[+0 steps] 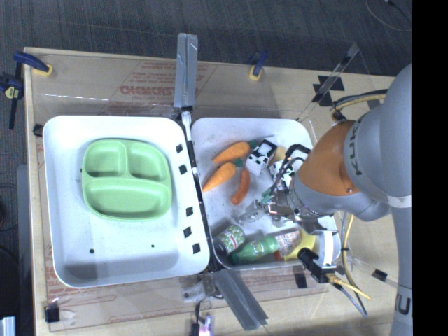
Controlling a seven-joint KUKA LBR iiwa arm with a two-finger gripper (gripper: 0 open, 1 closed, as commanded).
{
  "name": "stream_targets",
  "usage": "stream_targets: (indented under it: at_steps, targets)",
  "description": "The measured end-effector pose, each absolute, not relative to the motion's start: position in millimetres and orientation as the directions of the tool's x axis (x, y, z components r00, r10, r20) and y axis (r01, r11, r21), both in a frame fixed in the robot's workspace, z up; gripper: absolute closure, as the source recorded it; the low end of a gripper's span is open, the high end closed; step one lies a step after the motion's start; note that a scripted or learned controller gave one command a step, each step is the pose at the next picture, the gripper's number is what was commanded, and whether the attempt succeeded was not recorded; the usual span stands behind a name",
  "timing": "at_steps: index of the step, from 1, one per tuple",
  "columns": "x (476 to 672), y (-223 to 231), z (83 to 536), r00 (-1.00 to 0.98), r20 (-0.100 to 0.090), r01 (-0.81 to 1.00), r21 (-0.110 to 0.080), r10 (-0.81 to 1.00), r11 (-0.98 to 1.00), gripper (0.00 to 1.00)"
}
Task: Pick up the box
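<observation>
The box is small, black and white, and lies in the far part of the right bin, beside the tip of a carrot. My gripper hangs low over the middle of that bin, a little nearer the front than the box and apart from it. Its metal tip is just right of the small middle carrot. The grey wrist with its orange band hides the right part of the bin.
Two more carrots lie left of the box. A green bottle, a round can and a yellow item crowd the bin's front. The left bin holds a green divided plate.
</observation>
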State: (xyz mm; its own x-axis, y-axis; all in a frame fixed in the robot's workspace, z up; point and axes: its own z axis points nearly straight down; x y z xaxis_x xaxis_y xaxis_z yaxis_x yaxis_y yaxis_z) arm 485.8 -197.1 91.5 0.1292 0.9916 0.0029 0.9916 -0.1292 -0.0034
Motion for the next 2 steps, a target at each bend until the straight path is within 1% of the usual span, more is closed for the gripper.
stream_targets:
  at_steps: [1,2]
  targets:
    - [486.3,-197.2,100.6,0.125,0.003,0.992,-0.005,0.992,-0.125,1.00]
    - [486.3,-197.2,100.6,0.124,0.003,0.992,-0.005,0.992,-0.124,0.00]
